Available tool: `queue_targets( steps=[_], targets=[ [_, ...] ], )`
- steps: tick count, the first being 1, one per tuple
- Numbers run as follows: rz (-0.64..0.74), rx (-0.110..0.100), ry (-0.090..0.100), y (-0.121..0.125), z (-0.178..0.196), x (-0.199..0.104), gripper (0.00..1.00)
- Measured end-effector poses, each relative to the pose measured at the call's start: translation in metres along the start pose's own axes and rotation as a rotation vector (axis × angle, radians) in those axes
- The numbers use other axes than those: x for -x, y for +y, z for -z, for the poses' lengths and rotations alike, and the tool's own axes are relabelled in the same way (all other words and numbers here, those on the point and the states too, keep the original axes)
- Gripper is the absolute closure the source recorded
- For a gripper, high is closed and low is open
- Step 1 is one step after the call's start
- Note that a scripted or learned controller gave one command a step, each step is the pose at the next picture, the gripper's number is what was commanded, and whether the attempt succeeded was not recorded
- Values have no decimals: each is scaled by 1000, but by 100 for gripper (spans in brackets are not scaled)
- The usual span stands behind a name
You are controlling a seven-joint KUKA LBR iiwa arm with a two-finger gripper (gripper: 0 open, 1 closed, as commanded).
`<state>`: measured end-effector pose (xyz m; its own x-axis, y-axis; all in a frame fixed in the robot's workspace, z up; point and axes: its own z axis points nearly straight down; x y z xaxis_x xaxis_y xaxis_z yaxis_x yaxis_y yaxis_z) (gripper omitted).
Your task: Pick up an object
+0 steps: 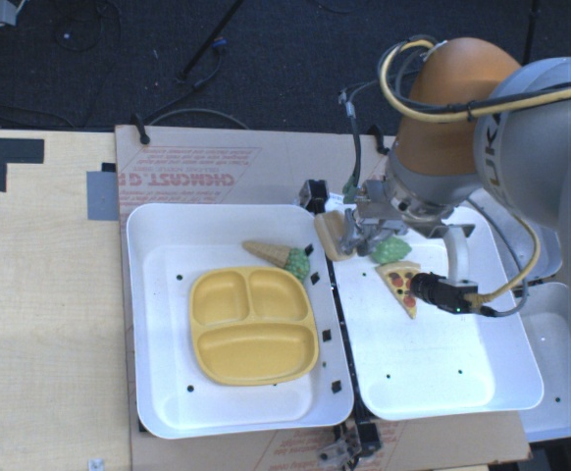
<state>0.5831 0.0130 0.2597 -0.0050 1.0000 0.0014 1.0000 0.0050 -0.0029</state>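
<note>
Objects: four loose things are lying in the two bins; one yellow plate (254, 324), one toy ice-cream cone (278, 255), one toy pizza slice (400, 286) and one green leafy toy (393, 249)
Bins: two white bins are sitting side by side on a sheet of cardboard (197, 170); the left bin (158, 361) and the right bin (482, 381) are touching along their inner walls
Plate: one, with three compartments; it is lying flat in the middle of the left bin; nothing is sitting in its compartments
Cone: one; it is lying on its side in the left bin just above the plate's upper right corner, its tan point aiming left and its green scoop resting near the inner wall
Pizza slice: one; it is lying flat in the upper left part of the right bin, point aiming down
Green toy: one; it is sitting just above the pizza slice, partly under the arm's wrist
Arm: one arm (482, 116) is reaching in from the right and hanging over the upper left corner of the right bin
Gripper: one gripper (364, 232) is hovering beside the green toy; whether its fingers are apart or together I cannot tell, since the wrist is covering them
Tan piece: one flat tan piece (329, 235) is showing at the bins' shared wall, just left of the gripper
</note>
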Motion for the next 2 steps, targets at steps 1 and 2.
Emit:
queue_targets(
  steps=[1, 2],
  targets=[
    [1, 0, 0, 14, 0, -53, 100],
    [-2, -1, -2, 25, -21, -94, 100]
  ],
)
